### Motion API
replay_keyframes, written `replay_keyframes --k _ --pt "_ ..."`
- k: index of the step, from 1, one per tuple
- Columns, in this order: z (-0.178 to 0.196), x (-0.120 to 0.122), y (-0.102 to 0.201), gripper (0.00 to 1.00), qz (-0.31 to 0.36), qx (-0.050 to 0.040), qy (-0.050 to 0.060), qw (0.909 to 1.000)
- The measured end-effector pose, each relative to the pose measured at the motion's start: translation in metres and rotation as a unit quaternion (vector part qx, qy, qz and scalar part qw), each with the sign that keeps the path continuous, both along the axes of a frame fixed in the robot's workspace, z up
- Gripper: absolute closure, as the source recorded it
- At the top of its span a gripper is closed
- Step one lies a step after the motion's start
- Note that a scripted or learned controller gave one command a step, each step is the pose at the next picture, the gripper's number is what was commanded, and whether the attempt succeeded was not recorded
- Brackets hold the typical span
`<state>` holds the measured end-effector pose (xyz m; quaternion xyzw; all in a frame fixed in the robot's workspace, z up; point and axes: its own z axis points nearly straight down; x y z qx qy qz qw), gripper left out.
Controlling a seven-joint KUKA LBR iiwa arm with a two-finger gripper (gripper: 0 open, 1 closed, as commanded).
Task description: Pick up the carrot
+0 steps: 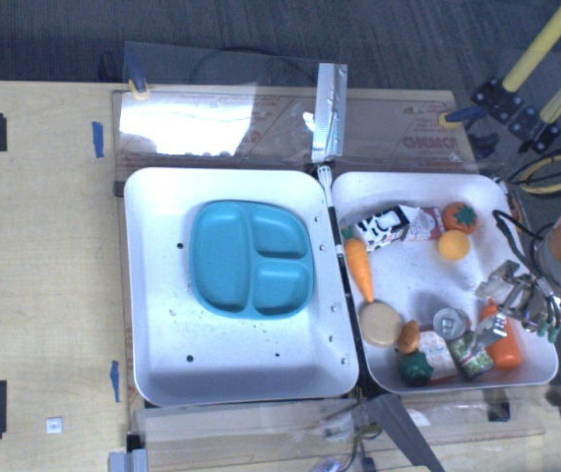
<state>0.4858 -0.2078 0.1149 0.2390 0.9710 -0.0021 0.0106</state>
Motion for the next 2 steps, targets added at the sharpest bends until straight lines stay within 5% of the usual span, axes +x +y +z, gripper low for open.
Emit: replay_keyframes --k 1,2 --pt "0.046 -0.004 -0.016 0.00 -0.019 0.0029 0.006 0.9998" --pt "0.017 -0.006 0.022 0.00 0.009 0.0051 0.010 0.9999"
